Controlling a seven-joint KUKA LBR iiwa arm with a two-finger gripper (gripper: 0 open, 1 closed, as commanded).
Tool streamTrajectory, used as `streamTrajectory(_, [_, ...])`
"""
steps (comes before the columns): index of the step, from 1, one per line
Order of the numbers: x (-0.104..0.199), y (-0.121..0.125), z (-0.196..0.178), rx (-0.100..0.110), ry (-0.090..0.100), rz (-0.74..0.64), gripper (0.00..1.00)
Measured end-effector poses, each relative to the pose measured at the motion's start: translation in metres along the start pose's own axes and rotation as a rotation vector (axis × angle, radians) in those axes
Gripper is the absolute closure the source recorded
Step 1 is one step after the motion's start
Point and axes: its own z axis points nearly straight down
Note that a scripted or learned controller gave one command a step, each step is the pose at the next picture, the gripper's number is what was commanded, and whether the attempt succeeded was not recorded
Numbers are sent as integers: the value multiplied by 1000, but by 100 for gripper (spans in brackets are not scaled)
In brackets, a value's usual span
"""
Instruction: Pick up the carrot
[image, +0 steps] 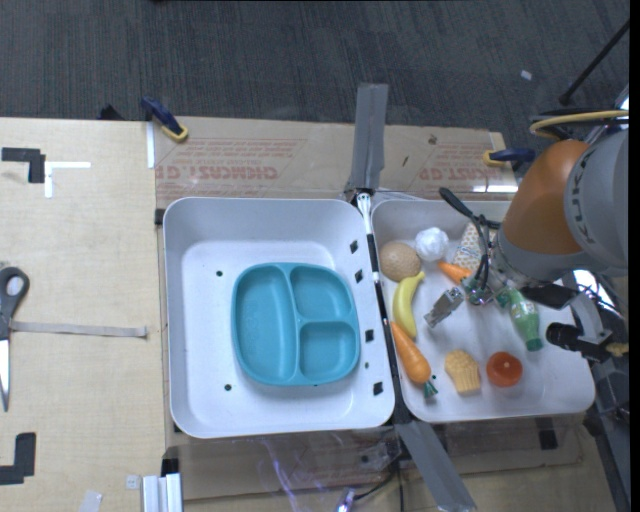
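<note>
The carrot (409, 358) lay in the right bin (560, 400), near its left wall, just below the banana (404, 303) and pointing down toward the bin's front edge. The pincer (447, 306) hung above and to the right of it, apart from it, over the bin's middle. Its grey fingers appeared to grip nothing, though how far apart they stood could not be told. The carrot was orange, tapered, with a small green top at its lower end. A teal divided plate (297, 324) sat in the left bin (190, 300).

Robot lab, taped cardboard bench (80, 260) (clamps (163, 117), scissors (10, 300)), dark carpet (250, 50)
</note>
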Motion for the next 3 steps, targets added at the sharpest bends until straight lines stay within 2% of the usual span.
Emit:
streamTrajectory(1, [-40, 18, -27, -3, -2, 248, 0])
streamTrajectory(2, [-73, 19, -1, -3, 11, 466, 0])
streamTrajectory(3, [-78, 15, -11, -1, 0, 470, 100])
